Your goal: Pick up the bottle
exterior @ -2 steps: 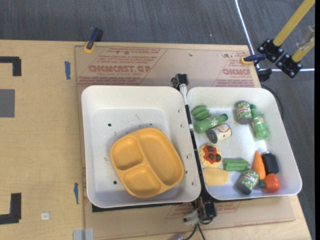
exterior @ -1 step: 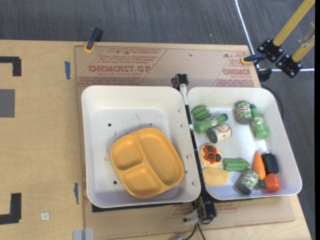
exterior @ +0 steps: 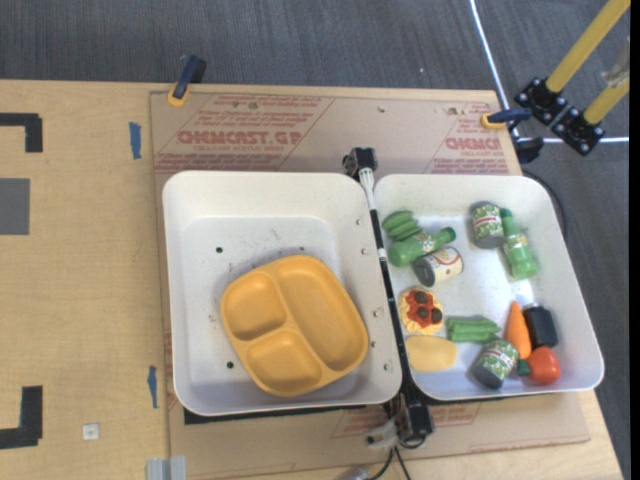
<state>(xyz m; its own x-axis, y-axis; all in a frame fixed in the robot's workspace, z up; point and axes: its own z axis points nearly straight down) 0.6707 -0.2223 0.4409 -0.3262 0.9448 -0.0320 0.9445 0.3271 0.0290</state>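
Upper right corner, beyond the worktop: a straight yellow bar [exterior: 598, 30] of flat section, running at a slant and ending in jointed black clamp blocks [exterior: 556, 113] with squared edges. A thin white cable [exterior: 485, 28] runs beside it. Whether these parts belong to the robot cannot be told.

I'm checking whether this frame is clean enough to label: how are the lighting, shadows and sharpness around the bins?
In the camera view, lighting is even and soft, with faint shadows along the inner walls of the left bin and under the yellow divided plate. The right bin looks bright without blown-out glare. The small toys, such as the green bottle, are slightly soft, and their labels are unreadable.
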